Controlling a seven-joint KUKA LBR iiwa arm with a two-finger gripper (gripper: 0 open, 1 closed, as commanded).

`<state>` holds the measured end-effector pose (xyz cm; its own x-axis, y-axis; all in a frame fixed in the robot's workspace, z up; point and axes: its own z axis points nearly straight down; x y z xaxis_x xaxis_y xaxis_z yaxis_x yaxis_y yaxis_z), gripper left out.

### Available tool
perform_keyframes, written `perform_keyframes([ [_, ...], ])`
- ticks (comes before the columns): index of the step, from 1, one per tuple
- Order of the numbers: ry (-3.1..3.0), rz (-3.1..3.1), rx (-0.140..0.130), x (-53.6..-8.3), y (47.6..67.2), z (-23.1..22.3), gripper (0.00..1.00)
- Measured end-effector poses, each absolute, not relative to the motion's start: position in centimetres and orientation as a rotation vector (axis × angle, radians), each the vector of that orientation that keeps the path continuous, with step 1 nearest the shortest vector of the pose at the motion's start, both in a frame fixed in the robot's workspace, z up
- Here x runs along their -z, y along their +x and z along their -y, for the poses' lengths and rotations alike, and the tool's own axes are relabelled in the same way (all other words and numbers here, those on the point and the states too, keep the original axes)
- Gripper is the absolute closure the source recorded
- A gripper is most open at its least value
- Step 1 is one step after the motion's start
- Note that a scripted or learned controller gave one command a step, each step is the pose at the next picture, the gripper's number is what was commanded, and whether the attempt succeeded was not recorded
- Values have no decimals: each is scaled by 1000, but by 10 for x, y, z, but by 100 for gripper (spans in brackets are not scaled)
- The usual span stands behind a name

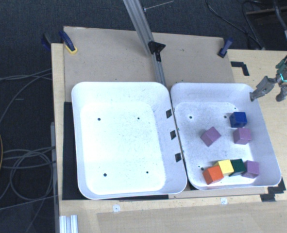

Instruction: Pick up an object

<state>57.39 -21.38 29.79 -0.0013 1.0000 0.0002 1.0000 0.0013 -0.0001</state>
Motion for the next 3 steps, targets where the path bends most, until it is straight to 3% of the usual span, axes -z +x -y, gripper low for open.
perform_keyframes([
  [1,-2220,2223,0,-298,574,214,0],
  [3,-2215,2218,-4,-196,568,197,0],
])
